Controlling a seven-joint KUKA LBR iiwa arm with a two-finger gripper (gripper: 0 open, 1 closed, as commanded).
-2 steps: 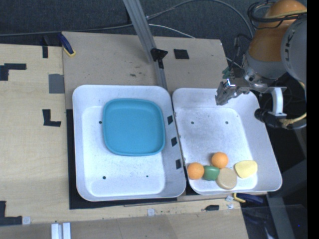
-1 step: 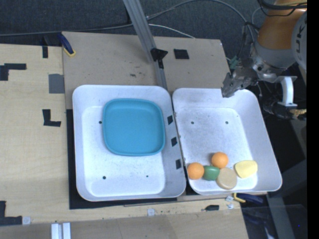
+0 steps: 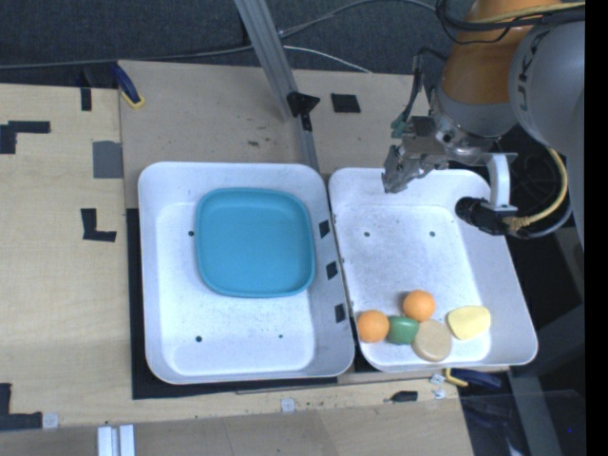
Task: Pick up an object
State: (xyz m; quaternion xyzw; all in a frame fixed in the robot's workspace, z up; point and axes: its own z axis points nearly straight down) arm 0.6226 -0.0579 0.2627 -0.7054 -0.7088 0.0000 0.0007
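Pale wood tabletop (image 3: 57, 283) carries two shallow white bins side by side, with strips of dark tape scattered over its left part and a dark mat under the bins. A grey metal post (image 3: 275, 60) slants down from the top edge to the rear gap between the bins.

Left bin (image 3: 166, 340): one blue plate (image 3: 255, 241), square with rounded corners, lies flat in the rear half, nearer the bin's right wall than its left.

Right bin (image 3: 418, 226): five small objects are clustered along the front edge. An orange ball (image 3: 372, 326) sits at the front left corner. A green piece (image 3: 403, 330) lies just beside it on the right, apparently touching it. A second orange ball (image 3: 418, 304) rests just behind the green piece. A tan round piece (image 3: 432, 341) lies at the front wall, touching the green piece. A yellow piece (image 3: 469, 322) lies to its right, near the right wall.

Arm: grey, with an orange section, reaching in over the rear right corner of the right bin. The tool (image 3: 397, 180) points down at the rear edge of that bin, well apart from the cluster. Nothing is seen between its tips. Whether the tips stand apart or together cannot be told; they read as one dark mass at this angle.

A black cable fitting (image 3: 478, 213) hangs over the bin's right rear wall.
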